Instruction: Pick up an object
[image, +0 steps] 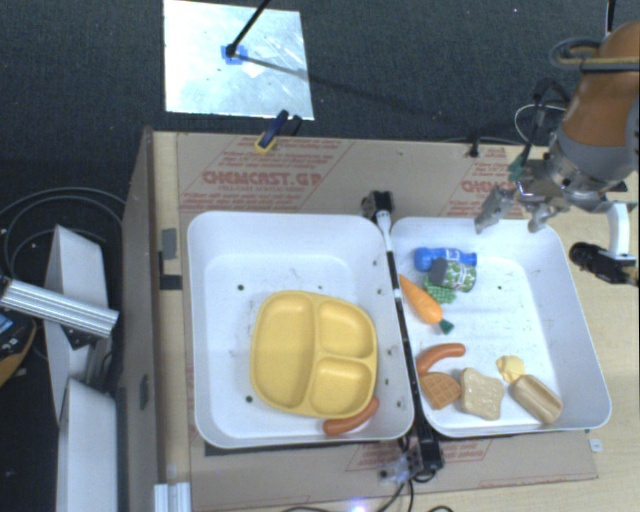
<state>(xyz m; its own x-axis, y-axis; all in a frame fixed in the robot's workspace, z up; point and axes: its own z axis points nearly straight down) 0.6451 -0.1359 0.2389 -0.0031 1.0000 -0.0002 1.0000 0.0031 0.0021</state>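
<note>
Gripper (518, 212) hangs spread wide and unladen over the right bin's (575, 300) far rim; the toy carrot (421, 300) looks light, rigid, slick, best pinched mid-body.

Two bins are set side by side. In the left bin (215, 300) a divided tray (312, 352) is laid, with a sausage (350, 420) at its near edge. Toy foods (carrot (421, 300), bread (481, 393)) are scattered in the right bin (560, 300).
</note>
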